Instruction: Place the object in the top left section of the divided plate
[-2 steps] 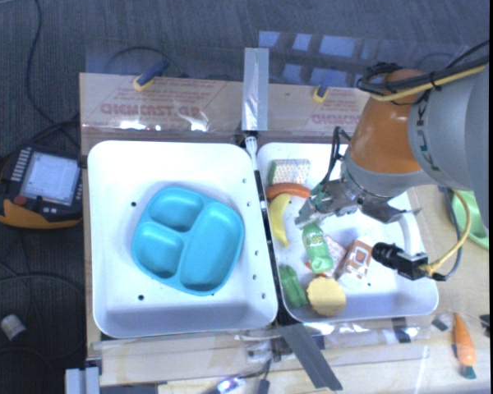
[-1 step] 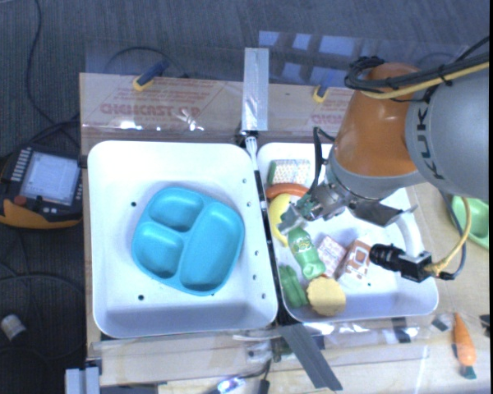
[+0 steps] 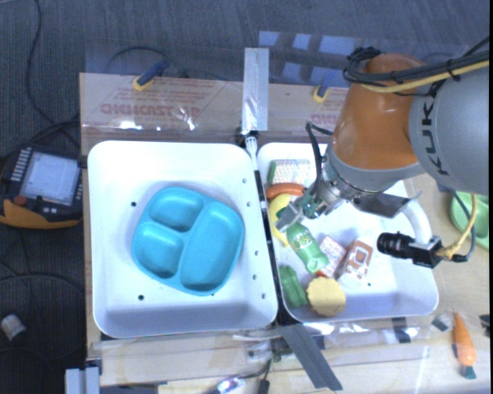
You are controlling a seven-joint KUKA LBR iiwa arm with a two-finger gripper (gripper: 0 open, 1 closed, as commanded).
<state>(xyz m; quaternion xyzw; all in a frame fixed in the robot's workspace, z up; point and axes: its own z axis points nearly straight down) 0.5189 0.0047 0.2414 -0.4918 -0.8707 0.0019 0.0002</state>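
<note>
The gripper (image 3: 300, 212) hangs over the right bin (image 3: 411, 298), just above a green bottle (image 3: 306, 248); can't tell what it's doing; the bottle looks light, slick plastic, so grab mid-body; blue plate (image 3: 189, 238) waits left.

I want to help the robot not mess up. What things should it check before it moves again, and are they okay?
1. Blue divided plate sits flat in the left bin: ok.
2. Top left section of the plate is free: ok.
3. Gripper is over the toys in the right bin: ok.
4. Something is held between its fingers: cannot tell.
5. Green bottle lies just below the gripper: ok.
6. Path across the wall between the bins is open: ok.
</note>
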